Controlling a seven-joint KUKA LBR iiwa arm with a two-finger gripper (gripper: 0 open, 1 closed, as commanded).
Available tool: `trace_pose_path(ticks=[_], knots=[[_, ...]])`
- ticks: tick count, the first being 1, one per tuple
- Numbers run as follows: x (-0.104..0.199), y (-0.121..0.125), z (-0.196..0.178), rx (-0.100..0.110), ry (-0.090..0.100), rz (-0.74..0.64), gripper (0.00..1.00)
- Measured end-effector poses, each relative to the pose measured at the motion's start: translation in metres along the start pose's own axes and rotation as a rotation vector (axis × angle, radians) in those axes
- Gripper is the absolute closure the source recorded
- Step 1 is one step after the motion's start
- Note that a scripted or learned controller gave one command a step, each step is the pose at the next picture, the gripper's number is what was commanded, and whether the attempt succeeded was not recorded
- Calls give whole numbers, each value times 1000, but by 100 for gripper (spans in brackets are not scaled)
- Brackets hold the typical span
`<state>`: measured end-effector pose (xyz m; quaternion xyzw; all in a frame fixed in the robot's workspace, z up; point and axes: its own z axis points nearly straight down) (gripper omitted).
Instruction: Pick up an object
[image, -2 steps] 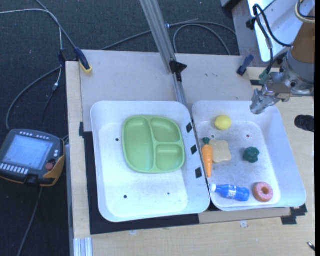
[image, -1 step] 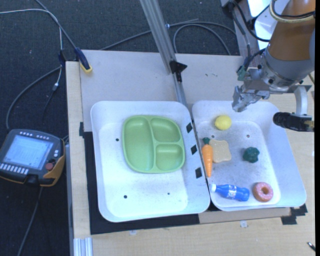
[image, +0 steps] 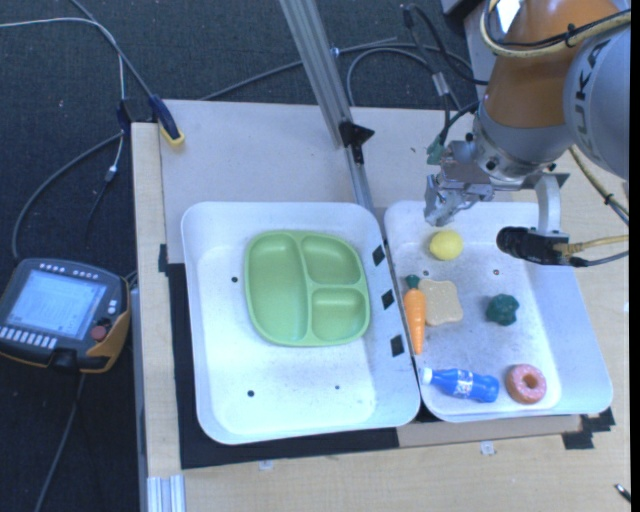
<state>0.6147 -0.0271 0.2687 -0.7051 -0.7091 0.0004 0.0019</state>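
Yellow ball (image: 446, 244) is sitting at far end of right bin (image: 590, 375), just below gripper (image: 438, 213), nothing held. Fingers' state: cannot tell. Arm is hanging over it, prob. lining up a grasp. Toast (image: 441, 301), carrot (image: 414, 317) lying nearby.

The pincer (image: 441, 212) hangs just above a yellow lemon (image: 446, 245) in the right bin (image: 585, 345).

Green divided plate (image: 305, 288) in left bin (image: 215, 400)
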Motion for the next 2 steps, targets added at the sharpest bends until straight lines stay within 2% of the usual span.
trace_pose_path(ticks=[2], knots=[[97, 19, 3, -5, -1, 0, 100]])
